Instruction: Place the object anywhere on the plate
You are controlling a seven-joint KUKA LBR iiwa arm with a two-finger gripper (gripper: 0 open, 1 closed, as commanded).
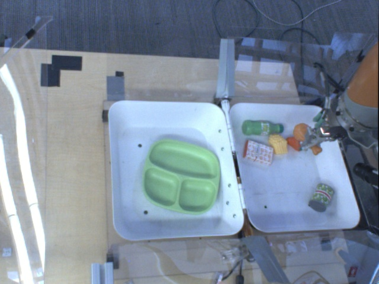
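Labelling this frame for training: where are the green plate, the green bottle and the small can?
green plate [181, 175]: camera view, divider between its compartments.
green bottle [260, 127]: camera view, middle of its body.
small can [321, 197]: camera view, its side wall.

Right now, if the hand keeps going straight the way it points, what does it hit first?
Probably the orange toy just left of the hand, then the yellow piece. Depth is unclear; it may already touch.

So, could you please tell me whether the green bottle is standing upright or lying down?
Lying down: the green bottle rests lengthwise on the right bin floor.
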